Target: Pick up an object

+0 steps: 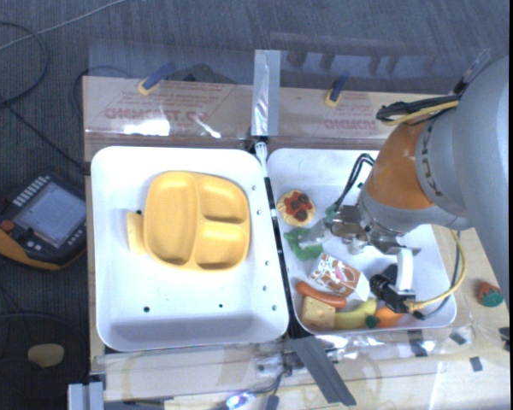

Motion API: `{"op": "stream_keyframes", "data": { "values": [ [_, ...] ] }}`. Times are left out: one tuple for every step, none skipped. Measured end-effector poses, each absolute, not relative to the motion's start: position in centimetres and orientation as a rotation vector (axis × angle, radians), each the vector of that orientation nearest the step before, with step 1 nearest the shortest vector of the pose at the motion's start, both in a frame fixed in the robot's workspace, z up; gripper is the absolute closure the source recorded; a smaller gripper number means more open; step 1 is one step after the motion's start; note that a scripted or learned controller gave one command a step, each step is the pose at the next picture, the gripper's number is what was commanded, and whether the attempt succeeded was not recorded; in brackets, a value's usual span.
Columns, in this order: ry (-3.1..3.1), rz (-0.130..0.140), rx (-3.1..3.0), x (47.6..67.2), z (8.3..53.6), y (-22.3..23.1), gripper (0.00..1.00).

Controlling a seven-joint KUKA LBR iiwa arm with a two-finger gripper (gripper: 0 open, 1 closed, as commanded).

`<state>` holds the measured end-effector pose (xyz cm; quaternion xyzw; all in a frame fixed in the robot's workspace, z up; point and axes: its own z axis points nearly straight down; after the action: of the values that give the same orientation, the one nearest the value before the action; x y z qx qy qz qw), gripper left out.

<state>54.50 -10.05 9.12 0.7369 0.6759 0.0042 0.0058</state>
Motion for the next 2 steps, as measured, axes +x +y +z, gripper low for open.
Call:
{"op": "stream_keyframes", "data": {
  "values": [
    [2.119,0.007,2.312,58.1,9.2,-9.9,0.0],
    [2.136,0.011,2.29,62.3,9.1,-9.4,0.0]
  ]
}}
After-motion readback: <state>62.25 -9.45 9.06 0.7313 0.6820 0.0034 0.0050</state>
